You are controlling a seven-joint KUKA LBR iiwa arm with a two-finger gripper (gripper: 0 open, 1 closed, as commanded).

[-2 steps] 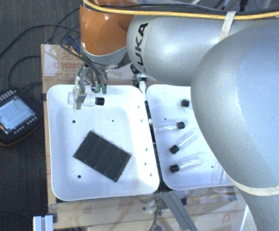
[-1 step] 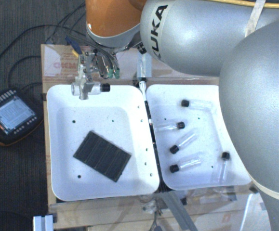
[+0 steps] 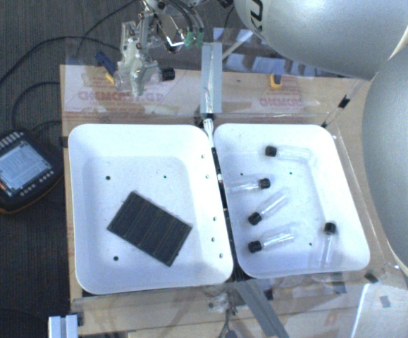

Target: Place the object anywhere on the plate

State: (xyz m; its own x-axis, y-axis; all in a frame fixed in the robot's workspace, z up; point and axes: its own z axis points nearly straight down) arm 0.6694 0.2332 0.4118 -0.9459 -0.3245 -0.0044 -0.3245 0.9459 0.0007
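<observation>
A dark ridged rectangular plate (image 3: 149, 228) lies flat and turned at an angle in the left white bin (image 3: 91, 146). Several clear vials with black caps lie in the right bin (image 3: 344, 189), among them one at the back (image 3: 285, 152), one in the middle (image 3: 267, 208) and one at the front right (image 3: 327, 241). My gripper (image 3: 134, 82) hangs beyond the far edge of the left bin, over the bench's back strip and well away from the plate and the vials. A small black part (image 3: 167, 74) shows beside it; I cannot make out what it is.
A metal divider post (image 3: 211, 83) stands at the back between the bins. A teach pendant (image 3: 17, 169) lies on the floor to the left, with cables trailing behind it. The arm's large grey body (image 3: 330, 20) covers the upper right.
</observation>
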